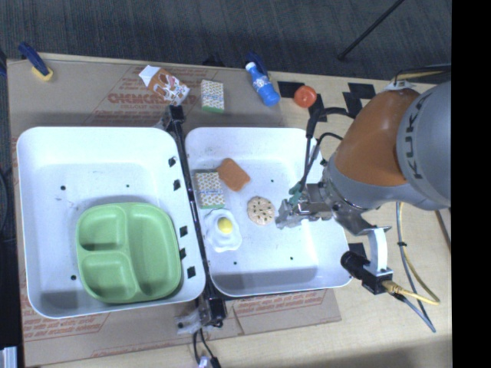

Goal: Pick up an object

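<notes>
Reaching in from three o'clock, the gripper [290,211] hangs low over the right bin [253,278], just beside a cookie [261,210] at its nine o'clock. Whether it is clenched or released cannot be told. A fried egg [222,229] lies at seven o'clock of the cookie, a piece of bread [234,175] at eleven. The left bin [46,159] holds a green tray [126,251].

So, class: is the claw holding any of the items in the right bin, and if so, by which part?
Nothing is held. The claw hangs over the right bin, beside the cookie, with no item between its fingers.
</notes>
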`<state>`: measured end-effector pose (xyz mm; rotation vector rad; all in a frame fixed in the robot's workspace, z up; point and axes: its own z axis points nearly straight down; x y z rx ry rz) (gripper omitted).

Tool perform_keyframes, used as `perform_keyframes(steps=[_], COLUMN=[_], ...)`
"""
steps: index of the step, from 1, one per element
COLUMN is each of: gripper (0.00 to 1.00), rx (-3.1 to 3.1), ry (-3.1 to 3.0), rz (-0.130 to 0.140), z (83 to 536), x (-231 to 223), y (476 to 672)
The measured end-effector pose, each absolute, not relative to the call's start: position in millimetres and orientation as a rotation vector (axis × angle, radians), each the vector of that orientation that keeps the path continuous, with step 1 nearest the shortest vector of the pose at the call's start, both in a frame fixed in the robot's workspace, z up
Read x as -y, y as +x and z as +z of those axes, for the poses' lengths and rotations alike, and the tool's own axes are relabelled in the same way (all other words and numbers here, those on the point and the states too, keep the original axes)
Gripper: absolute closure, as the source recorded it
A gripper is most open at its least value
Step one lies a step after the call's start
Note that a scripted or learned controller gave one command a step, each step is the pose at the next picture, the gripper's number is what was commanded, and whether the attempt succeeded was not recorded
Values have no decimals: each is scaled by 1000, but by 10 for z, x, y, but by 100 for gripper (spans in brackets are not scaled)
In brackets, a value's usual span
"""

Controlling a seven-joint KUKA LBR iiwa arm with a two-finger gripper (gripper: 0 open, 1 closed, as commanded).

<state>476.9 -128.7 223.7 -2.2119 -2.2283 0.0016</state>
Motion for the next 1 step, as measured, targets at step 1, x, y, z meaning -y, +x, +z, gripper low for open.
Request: perform_keyframes(steps=[1], gripper=[100], rx=[2225], ry=[-2217], rz=[3], z=[2018], x=[1998], y=[4759])
